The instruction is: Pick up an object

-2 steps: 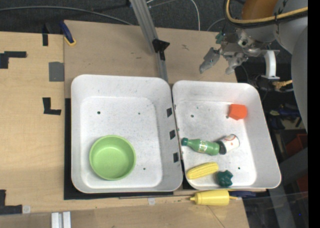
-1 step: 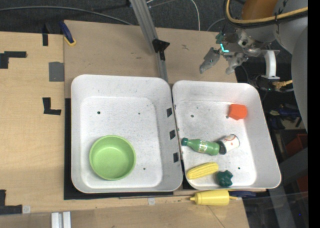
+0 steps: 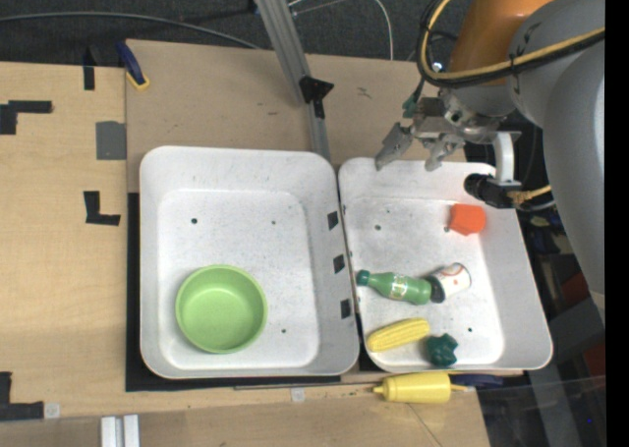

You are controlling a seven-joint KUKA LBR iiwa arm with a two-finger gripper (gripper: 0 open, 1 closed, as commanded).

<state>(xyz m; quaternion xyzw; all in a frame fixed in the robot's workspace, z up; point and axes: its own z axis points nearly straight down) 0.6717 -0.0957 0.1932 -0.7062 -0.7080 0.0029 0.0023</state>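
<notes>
Orange plastic marks the small block (image 3: 468, 219) that is seen near the upper right corner of the right bin (image 3: 511, 327). Below it, a green bottle (image 3: 397, 286) is laid on its side at mid-bin, with a small white and red item (image 3: 453, 281) touching its right end. An ear of yellow corn (image 3: 397, 334) is placed near the bin's lower edge, and a dark green piece (image 3: 441, 349) is set just beside it. A yellow bottle (image 3: 417, 388) is laid outside the bin, on the bench just below its front rim. The gripper (image 3: 411, 155) is held over the upper rim of the right bin, well apart from every object; its two fingers are spread apart and nothing is seen between them. In the left bin (image 3: 157, 239), a green bowl (image 3: 221, 308) is seated upright in the lower left part. A grey pole (image 3: 280, 23) is seen slanting above the two bins.
</notes>
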